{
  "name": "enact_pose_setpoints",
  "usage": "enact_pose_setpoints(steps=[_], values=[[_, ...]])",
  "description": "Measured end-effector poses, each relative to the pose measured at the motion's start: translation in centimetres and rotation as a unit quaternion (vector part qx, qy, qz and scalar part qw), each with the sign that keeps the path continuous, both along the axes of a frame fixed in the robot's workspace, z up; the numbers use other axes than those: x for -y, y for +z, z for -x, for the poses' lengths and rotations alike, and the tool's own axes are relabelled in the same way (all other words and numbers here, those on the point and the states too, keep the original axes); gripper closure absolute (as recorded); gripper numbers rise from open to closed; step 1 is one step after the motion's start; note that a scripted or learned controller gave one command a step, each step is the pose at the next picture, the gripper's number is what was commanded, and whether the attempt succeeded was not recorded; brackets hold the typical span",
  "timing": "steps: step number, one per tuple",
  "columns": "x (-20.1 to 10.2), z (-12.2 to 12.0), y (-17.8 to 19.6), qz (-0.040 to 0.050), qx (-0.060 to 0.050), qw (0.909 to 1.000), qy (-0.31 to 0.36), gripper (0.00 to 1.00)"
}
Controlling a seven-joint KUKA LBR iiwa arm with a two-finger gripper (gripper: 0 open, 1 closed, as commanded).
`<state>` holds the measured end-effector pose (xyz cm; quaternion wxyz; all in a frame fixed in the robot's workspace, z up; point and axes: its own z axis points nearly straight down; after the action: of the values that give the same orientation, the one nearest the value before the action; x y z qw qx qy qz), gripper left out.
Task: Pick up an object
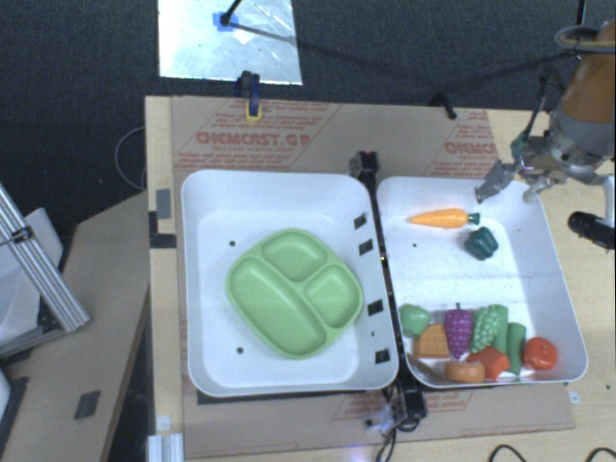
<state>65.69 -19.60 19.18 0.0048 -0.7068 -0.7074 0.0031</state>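
Note:
My gripper (508, 187) hangs open above the far right corner of the right bin (549, 258), with nothing between its fingers. An orange toy carrot (441, 218) lies in that bin, just left of and below the gripper. A dark teal toy pepper (481, 243) sits beside the carrot's green end. Along the bin's near edge several toy foods are heaped: a green piece (414, 318), corn (433, 341), purple grapes (459, 328), green pods (492, 325) and a red tomato (541, 353).
The left bin (212, 219) holds a light green divided plate (294, 293). A black divider with clips (375, 258) runs between the bins. A silver sheet (226, 27) lies on the dark floor beyond the bench, and a metal frame (34, 268) stands at left.

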Motion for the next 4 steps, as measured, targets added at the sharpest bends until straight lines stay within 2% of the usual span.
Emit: enact_pose_setpoints(steps=[1, 2, 3, 4], values=[[-0.1, -0.3, 0.9, 0.0014, 0.007, 1.0, 0.001, 0.0], [-0.2, -0.4, -3.1, 0.0016, 0.006, 1.0, 0.003, 0.0], [0.5, -0.2, -8.7, 0.0017, 0.006, 1.0, 0.001, 0.0], [0.5, -0.3, -10.1, -0.0007, 0.002, 1.0, 0.003, 0.0]])
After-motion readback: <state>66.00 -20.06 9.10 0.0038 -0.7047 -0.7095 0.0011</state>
